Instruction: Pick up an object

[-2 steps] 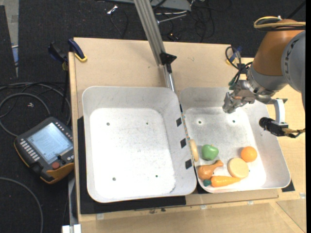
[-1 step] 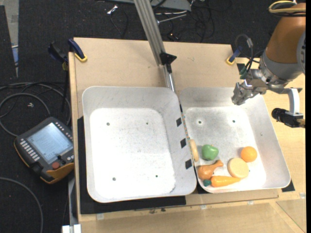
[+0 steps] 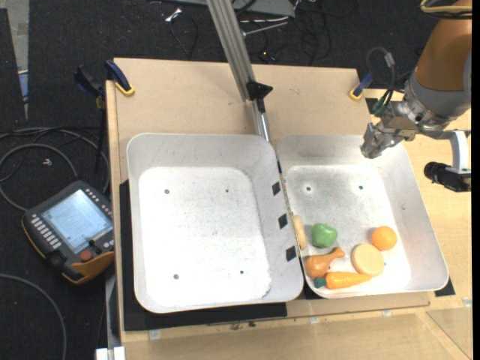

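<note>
Hovering stage, well before any grasp: gripper (image 3: pixel 373 150) over the far edge of the right bin (image 3: pixel 422 201), near its back wall, well apart from every object. Fingers drawn close into one narrow tip, nothing between them.

To do this well:
- Open wide before descending; as they stand, no room for any object.
- Travel toward the near end of the bin, where all the objects lie.
- Probably best to choose the orange ball (image 3: pixel 384 238) or the green fruit (image 3: pixel 324 235): each with some bare floor on its far side, so less risk of nudging a neighbour.
- Avoid the carrot (image 3: pixel 346 280) at first: pressed along the near wall, touching the pale disc (image 3: pixel 367 259), with little room for a finger on the wall side.
- Come straight down, centre over the chosen object, close, then lift clear of the rim.

Containers:
- Right bin: green fruit, orange ball, pale disc, carrot, a brownish drumstick-shaped piece (image 3: pixel 324 261) between fruit and carrot, and a tan stick (image 3: pixel 299 232) along the left wall. All clustered at the near end.
- Left bin (image 3: pixel 199 216): just bare speckled white floor.
- Both bins side by side on the worktop (image 3: pixel 195 96), rims touching or overlapping at the middle.
</note>
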Tool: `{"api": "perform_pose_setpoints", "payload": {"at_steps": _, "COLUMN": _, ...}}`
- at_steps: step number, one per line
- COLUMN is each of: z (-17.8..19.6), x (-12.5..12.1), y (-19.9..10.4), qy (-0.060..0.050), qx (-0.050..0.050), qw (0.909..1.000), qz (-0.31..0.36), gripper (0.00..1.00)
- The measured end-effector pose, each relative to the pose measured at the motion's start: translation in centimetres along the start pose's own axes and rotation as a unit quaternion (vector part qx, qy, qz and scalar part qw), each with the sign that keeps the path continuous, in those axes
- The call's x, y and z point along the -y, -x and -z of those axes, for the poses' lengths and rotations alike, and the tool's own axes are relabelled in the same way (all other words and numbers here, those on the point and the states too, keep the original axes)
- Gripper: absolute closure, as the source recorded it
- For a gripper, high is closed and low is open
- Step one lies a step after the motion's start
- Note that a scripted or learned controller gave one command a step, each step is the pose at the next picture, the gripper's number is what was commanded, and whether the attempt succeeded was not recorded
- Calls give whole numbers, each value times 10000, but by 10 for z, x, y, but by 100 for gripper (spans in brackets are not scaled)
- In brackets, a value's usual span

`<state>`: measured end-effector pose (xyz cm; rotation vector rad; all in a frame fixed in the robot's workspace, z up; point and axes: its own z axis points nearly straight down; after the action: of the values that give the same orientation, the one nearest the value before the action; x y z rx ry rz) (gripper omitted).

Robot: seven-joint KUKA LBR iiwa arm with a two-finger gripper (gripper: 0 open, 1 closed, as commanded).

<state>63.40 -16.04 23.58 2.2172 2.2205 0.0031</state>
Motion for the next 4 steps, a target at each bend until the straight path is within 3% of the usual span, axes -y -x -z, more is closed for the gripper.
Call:
{"api": "perform_pose_setpoints", "payload": {"at_steps": 1, "z": 5, "x": 3, "y": -58, "qy": -14, "qx": -15, "qw": 10000, "qz": 36, "gripper": 100}}
{"api": "perform_pose_setpoints", "payload": {"at_steps": 3, "z": 16, "x": 34, "y": -151, "qy": -28, "qx": -16, "qw": 10000, "qz": 33, "gripper": 100}}
{"api": "perform_pose_setpoints", "payload": {"at_steps": 4, "z": 4, "x": 50, "y": -198, "qy": -40, "qx": -15, "qw": 10000, "qz": 33, "gripper": 100}}
